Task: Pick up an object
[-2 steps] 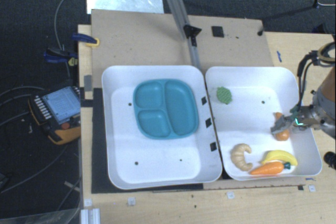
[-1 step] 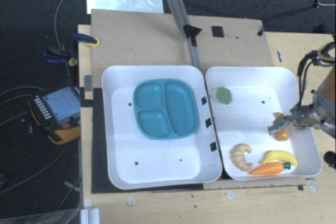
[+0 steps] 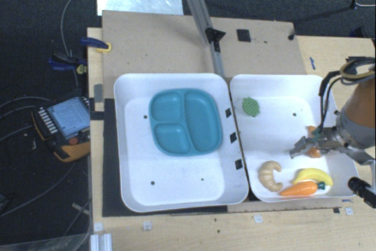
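One croissant (image 3: 270, 175), one banana (image 3: 313, 175), one carrot (image 3: 299, 188)

Arm (image 3: 358, 111) reaching from right, tool (image 3: 301, 148) low.

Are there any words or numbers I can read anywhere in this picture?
No, none can be read.
The handheld device left of the bins has a lit screen, but it is too blurred to read.
The small black tags between the bins show no readable marks.
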`<state>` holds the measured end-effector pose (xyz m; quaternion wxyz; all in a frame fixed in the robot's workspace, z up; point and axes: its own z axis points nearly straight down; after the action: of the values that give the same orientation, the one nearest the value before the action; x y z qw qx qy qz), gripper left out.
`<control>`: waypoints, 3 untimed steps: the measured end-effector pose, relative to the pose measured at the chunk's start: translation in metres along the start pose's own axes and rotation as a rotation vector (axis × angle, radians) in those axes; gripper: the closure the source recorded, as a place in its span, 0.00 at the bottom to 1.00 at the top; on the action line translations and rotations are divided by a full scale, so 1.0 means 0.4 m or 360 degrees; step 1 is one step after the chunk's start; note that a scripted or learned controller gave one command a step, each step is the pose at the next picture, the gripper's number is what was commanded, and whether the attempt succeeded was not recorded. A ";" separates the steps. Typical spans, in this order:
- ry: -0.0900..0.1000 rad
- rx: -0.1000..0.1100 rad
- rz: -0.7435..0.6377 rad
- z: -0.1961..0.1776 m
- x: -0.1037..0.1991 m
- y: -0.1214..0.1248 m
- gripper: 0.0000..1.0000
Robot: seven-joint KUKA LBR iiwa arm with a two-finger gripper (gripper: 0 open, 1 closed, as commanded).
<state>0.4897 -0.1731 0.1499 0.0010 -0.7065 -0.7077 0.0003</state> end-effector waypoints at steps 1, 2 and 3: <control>0.0000 0.0001 0.0002 0.150 -0.001 0.017 0.00; -0.0002 -0.0009 0.0003 0.156 -0.003 0.022 0.00; -0.0006 -0.0023 0.0005 0.125 -0.004 0.028 1.00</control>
<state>0.5009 -0.1747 0.0998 -0.0056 -0.7075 -0.7067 -0.0034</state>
